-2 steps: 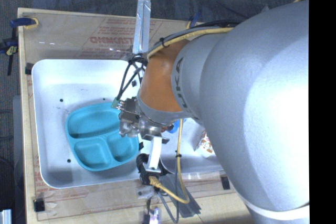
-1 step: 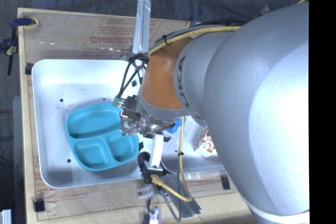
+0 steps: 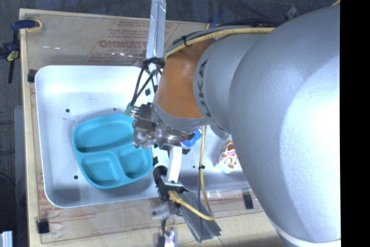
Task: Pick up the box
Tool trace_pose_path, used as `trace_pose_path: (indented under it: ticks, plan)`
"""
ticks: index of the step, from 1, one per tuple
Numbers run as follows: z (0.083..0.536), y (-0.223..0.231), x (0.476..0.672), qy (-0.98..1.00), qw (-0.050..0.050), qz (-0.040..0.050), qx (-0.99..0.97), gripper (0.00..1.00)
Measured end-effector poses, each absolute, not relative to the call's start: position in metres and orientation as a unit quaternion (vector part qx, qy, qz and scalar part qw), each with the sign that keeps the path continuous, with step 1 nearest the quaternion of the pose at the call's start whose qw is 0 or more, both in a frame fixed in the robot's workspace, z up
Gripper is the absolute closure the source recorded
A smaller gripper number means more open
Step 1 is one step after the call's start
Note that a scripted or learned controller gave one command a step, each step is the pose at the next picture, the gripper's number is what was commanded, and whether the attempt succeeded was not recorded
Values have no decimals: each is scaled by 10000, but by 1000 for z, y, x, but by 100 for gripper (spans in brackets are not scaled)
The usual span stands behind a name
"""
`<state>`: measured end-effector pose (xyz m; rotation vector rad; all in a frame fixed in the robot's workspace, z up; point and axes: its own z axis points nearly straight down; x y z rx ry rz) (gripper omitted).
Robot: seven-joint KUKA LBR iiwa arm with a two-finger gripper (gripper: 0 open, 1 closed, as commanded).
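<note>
The approach is being made: the gripper (image 3: 144, 127) is being held beside the blue divided tray (image 3: 107, 150), and whether it is open cannot be told. The box (image 3: 229, 157), probably the printed carton, is lying right of it in the right bin, so a rightward shift is being called for.

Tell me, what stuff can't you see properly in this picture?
- Right bin: mostly hidden in the camera view under the big grey arm.
- Printed object in that bin: partly covered by the arm, so I cannot tell whether it is the box.
- Blue tray: its right edge is hidden behind the wrist.
</note>
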<state>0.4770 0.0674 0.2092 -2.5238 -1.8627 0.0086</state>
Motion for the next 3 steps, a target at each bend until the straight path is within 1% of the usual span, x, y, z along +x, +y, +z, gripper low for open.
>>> trace_pose_path:
  ticks: [1,2,3]
  plan:
    - [218,68,478,-5976,27,35,-8018,100]
    - [228,47,477,-4998,-1,11,-8662,100]
    - [190,63,486,-4582,22,33,-8888,100]
